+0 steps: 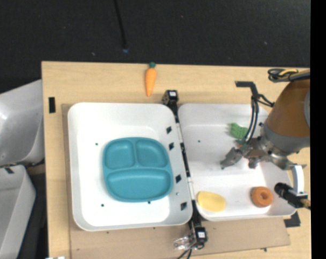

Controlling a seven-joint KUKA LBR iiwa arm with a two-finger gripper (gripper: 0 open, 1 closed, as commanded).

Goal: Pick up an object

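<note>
**Arm low in the right bin, three small items around it**

The right bin (206, 124) holds three loose things. A green object (238, 130) lies toward the far side, partly covered by black cables, so its outline is hard to read. A pale yellow, rounded lump (211, 201) sits at the near left corner, just beside the divider between the bins. An orange-brown ring with a dark hole (262, 196) rests near the front wall, well apart from the yellow lump.

The gripper (239, 156) hangs over the bin's middle, between the green object and the ring; whether it is spread or closed cannot be told, as the parts blur into a dark grey mass. The arm's body is cut off at the right.

The left bin (82, 128) carries a teal divided plate (137, 168). A toy carrot (150, 80) lies on the bench (98, 80) behind the bins.
</note>
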